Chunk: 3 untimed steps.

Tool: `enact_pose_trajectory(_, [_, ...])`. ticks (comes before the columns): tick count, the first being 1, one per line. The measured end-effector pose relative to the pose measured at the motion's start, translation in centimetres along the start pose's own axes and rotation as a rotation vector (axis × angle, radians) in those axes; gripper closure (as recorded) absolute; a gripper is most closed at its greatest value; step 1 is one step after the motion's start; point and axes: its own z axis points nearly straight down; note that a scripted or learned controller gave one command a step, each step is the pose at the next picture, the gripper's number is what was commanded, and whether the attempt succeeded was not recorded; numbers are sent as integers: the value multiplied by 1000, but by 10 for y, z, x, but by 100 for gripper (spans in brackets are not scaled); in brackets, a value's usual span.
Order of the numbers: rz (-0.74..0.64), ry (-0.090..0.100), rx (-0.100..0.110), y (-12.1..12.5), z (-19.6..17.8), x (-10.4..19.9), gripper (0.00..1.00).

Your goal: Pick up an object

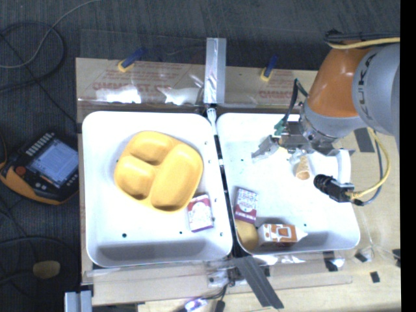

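Looking down at a slant on two white bins, with the divider (218, 155) between them taken as landmark. Left of the divider, the left bin (97, 239) holds a big yellow lumpy cushion (158, 168) filling its centre, and a small red-and-white carton (200, 213) lying just beside the divider toward the near wall. Right of the divider, the right bin (338, 229) holds a purple-and-white packet (246, 203) close to the divider, an orange-and-white box (278, 233) against the near wall, a yellowish round object (246, 234) between that box and the divider, and a tan cork-like piece (302, 168) further right.

Worktop (149, 77) of brown board with clear plastic sheeting behind the bins; dark carpet (39, 57) beyond, with cables and an orange-edged teach pendant (45, 168) well left of the divider.

Hand (270, 145) hangs over the right bin's far half; cannot tell its opening. Nothing seen held in it.
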Motion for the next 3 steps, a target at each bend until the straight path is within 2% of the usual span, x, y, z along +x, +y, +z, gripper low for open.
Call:
enact_pose_trajectory(1, [-99, 0, 2, -95, 71, -10, 0])
enact_pose_trajectory(2, [-99, 0, 2, -95, 71, -10, 0])
enact_pose_trajectory(3, [-84, 0, -17, -54, 92, 1, 0])
